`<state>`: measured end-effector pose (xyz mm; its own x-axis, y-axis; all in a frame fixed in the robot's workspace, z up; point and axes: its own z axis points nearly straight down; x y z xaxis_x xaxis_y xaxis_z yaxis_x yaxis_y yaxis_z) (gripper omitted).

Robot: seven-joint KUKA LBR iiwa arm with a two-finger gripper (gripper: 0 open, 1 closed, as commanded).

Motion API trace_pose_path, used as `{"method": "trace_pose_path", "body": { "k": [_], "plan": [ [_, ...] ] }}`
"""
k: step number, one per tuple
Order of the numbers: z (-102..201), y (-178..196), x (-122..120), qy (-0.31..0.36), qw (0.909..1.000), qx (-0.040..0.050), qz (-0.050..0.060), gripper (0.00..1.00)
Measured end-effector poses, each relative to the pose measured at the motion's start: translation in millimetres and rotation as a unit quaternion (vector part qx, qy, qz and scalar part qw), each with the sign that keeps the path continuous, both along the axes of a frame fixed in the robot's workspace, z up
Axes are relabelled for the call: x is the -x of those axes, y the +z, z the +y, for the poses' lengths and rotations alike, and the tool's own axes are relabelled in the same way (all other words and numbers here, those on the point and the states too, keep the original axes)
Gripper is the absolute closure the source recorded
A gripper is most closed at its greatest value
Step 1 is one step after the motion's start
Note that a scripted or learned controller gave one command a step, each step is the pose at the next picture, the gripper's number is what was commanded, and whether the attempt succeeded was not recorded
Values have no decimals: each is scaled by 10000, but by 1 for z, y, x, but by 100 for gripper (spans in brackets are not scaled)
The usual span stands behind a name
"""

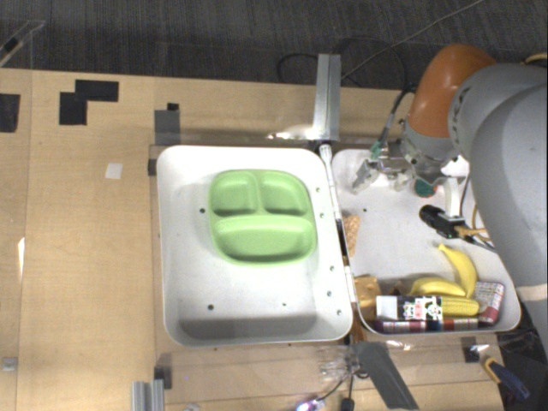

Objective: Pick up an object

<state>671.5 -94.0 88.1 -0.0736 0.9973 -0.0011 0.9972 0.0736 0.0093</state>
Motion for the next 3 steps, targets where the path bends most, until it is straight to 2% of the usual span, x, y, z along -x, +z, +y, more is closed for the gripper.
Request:
{"method": "trace_pose_path", "body": {
  "k": [1, 2, 3],
  "plan": [
    [7, 1, 31, -81, 10000, -1, -5, 0],
    [-49, 2, 29, 635, 9980, 11, 4, 0],
    [-12, 0, 1, 889, 9960, 15, 15, 0]
  ]
}}
